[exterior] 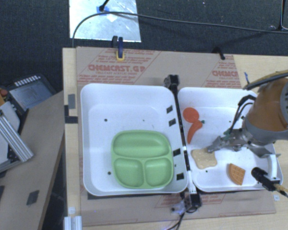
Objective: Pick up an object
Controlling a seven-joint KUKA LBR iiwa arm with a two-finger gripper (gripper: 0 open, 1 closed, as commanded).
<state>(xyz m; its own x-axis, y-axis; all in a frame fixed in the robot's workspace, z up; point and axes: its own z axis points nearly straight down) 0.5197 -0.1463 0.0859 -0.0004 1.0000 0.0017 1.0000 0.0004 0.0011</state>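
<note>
Bench: a flat board (134, 63) with red writing carries two shallow white bins side by side, with a black strip (179, 128) between them.
Left bin: the left bin (93, 128) holds a green plate (141, 158) with three parts. The plate sits near the bin's front edge, close to its right wall.
Right bin: the right bin (216, 97) holds three small things and the arm's tip.
Orange spoon: the orange spoon (192, 121) lies near the left wall of the right bin, about halfway back. Its round end points to the back edge and its thin end points to the front, so it lies long from back to front.
Toast: a pale piece of toast (204, 159) lies flat near the front left corner of the right bin, just in front of the spoon's thin end.
Cracker: an orange cracker (236, 173) lies near the front edge of the right bin, to the right of the toast and apart from it.
Arm: the grey and orange arm (273, 111) comes in over the right edge of the right bin.
Gripper: the gripper (212, 148) points left and sits low, right at the back edge of the toast.
Fingers: they look close together, but I cannot tell if they are pinching or just touching the toast.
In the way: the spoon and the left wall sit near the tip of the gripper.
</note>
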